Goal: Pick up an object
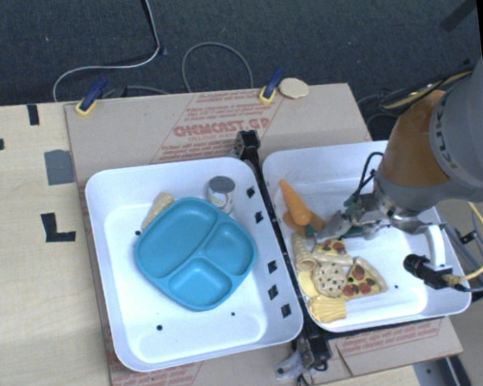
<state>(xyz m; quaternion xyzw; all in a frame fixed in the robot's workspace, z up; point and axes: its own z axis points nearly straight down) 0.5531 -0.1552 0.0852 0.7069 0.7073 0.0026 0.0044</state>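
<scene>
Toy carrot [294, 205] lies in the right bin [412, 302] above a pizza slice [354, 277]; gripper [331, 228] low beside them, finger state unclear

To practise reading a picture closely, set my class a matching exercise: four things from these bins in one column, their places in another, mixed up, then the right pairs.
Things:
1. blue tray
2. carrot
3. pizza slice
4. gripper

Places:
A. right bin, near its front wall
B. left bin, in the middle
C. right bin, by the divider, towards the back
D. low over the right bin, just past the carrot's tip

Pairs: 1-B, 2-C, 3-A, 4-D
</scene>
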